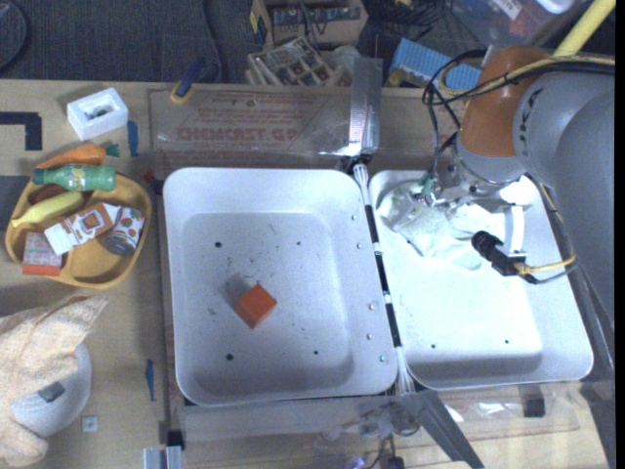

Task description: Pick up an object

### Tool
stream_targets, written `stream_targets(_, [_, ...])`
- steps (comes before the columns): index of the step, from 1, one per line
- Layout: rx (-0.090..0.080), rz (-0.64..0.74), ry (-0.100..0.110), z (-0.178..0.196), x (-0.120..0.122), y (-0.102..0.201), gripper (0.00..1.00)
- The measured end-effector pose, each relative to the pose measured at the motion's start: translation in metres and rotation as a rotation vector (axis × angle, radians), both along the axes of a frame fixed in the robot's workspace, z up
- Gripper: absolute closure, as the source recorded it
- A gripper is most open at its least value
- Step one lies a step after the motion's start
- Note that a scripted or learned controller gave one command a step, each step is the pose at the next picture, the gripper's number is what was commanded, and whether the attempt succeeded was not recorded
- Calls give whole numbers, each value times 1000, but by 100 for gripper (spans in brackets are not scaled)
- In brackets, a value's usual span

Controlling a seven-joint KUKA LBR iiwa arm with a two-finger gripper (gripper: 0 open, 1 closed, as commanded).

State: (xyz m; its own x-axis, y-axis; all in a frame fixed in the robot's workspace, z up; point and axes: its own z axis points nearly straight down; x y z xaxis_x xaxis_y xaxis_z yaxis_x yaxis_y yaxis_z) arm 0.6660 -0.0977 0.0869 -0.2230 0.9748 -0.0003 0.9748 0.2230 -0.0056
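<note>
The gripper hangs low over the right bin's far-left corner, where something pale and crumpled lies (fingers blurred, so I cannot tell their state). An orange block, matte and square-edged, sits mid-floor in the left bin, well apart.

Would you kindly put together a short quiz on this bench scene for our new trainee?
1. True or false: the orange block lies in the left bin.
2. Which bin is the arm over? A. left B. right
3. Fill in: the yellow bowl sits to the ____ of both bins in the camera view.

Key: 1 true; 2 B; 3 left.
</note>
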Motion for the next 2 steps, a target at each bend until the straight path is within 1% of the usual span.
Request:
stream_targets(1, [0, -126, -8, 68, -38, -52, 0])
stream_targets(2, [0, 63, -12, 1, -42, -8, 0])
